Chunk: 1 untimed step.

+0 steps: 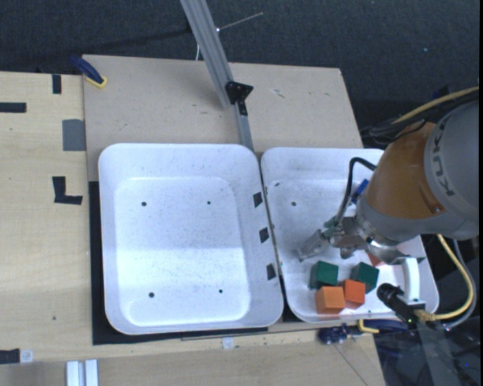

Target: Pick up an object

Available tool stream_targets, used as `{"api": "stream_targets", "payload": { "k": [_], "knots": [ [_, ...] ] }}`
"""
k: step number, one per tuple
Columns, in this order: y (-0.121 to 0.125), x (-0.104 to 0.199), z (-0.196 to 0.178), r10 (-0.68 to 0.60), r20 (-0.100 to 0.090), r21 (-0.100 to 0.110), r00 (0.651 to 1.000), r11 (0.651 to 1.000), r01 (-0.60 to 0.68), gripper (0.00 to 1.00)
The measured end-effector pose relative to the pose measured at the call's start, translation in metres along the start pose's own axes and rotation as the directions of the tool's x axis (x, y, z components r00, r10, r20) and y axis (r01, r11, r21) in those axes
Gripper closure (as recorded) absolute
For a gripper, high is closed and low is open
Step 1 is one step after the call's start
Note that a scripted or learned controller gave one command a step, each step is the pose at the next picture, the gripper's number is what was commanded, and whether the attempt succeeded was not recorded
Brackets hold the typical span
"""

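Camera view: right bin [306,175] holds green [324,274] and orange blocks [331,298]; end effector [338,240] grip unclear.

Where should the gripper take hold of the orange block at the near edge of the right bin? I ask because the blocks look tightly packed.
Judging from the camera view, the orange block is best gripped from above across its left and near faces' axis: its left side faces bare bin floor, while a second orange block crowds its right and a green block sits just behind.
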State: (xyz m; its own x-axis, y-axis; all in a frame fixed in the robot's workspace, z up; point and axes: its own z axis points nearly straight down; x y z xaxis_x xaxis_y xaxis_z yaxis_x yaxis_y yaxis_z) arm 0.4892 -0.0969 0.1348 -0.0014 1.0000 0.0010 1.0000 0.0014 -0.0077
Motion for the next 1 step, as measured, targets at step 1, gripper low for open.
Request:
{"api": "stream_targets", "payload": {
  "k": [1],
  "knots": [
    [0.0007, -0.0002, -0.0124, -0.001, 0.000, -0.003, 1.000, 1.000, 0.001, 1.00]
  ]
}}
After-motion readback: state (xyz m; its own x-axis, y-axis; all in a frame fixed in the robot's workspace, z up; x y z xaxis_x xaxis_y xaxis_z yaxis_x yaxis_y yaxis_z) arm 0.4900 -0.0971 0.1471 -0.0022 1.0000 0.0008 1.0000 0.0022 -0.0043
